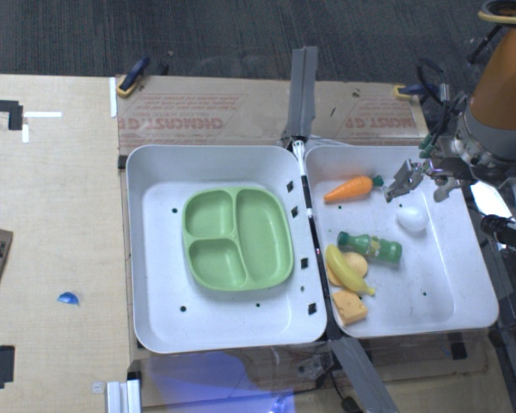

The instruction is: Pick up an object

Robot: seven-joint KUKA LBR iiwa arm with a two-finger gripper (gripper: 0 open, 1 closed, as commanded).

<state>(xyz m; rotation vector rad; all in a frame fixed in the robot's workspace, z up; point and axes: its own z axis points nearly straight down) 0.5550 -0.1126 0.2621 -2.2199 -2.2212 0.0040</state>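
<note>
At the near edge of the right bin [464,312], and working back from there:

Orange chunk [351,307]: lies on the bin floor by the near-left corner, touching the lower end of the banana.

Banana [347,270]: yellow, runs at a slant along the left wall, its upper end against a pale round fruit [355,263] that is partly hidden behind it.

Green bottle [371,246]: on its side, just beyond the banana, label facing up — cap end toward the left.

White egg-like object [412,218]: alone near mid-floor, a little beyond the bottle and apart from it.

Carrot [351,188]: orange with a green top, lying at the far left of the right bin, well clear of the egg-like object.

Gripper [422,181]: hangs over the far right part of the right bin, above and just behind the egg-like object; the two fingers [402,182] stand spread apart with nothing between them — released, grasping no object.

Arm [499,84]: reaches in from the right, orange band above the grey wrist.

Left bin [150,256]: beside the right bin, sharing the middle wall; holds a green divided plate [237,237] with three compartments, lying flat near the centre.

Bench [47,231]: pale wood to the left of the bins; a small blue item [67,298] rests on it, well apart from the bins.

Cardboard sheet [206,114]: flat behind the bins, printed lettering upside down.
</note>
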